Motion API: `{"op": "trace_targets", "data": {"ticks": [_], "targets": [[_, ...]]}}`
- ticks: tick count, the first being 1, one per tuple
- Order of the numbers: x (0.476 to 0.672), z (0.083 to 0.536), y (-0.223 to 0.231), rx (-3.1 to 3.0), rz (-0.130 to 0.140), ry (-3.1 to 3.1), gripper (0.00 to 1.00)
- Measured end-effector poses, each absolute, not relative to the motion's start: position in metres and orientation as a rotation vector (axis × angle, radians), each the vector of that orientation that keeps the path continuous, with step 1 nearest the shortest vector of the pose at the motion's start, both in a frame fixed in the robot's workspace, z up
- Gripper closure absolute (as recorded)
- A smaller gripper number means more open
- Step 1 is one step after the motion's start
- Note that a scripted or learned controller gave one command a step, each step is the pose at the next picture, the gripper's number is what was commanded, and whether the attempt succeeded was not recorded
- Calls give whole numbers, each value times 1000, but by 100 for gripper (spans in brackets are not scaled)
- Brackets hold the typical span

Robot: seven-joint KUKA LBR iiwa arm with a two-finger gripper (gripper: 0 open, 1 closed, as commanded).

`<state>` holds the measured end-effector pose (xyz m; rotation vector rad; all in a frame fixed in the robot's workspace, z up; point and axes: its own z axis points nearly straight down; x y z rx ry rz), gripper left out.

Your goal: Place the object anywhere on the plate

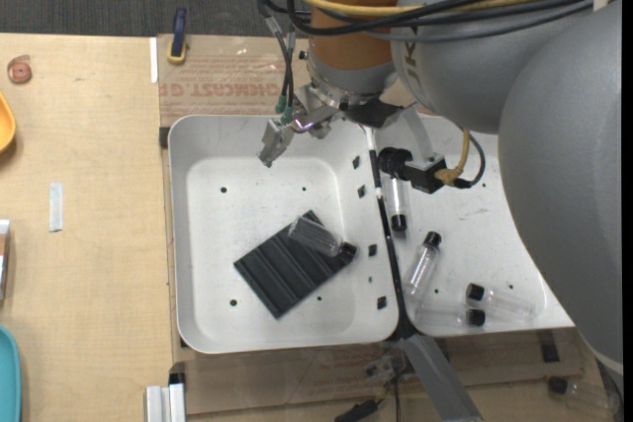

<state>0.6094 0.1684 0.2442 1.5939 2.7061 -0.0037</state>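
Note:
A black ribbed plate [282, 274] lies tilted on the floor of the left bin [208, 212]. A clear vial [318, 234] with a black cap rests across the plate's upper right corner, touching it. My gripper [274, 143] hangs over the left bin's back part, up and to the left of the plate and apart from the vial. Nothing shows in it. The arm's orange band and grey body cover the upper right of the view.
The right bin [504, 242] holds several clear vials with black caps: one [398, 205] beside the divider, one [423, 259] near the middle, and two [492, 299] near the front. A black cable [425, 175] hangs over it. Wooden bench lies to the left.

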Motion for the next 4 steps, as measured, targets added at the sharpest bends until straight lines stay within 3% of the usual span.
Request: {"op": "trace_targets", "data": {"ticks": [1, 2, 3, 4], "targets": [[610, 252, 168, 1591, -8, 2706, 100], [623, 297, 176, 1532, -4, 2741, 100], [588, 361, 162, 1366, -3, 2827, 100], [629, 387, 194, 1296, -3, 2860, 100]]}}
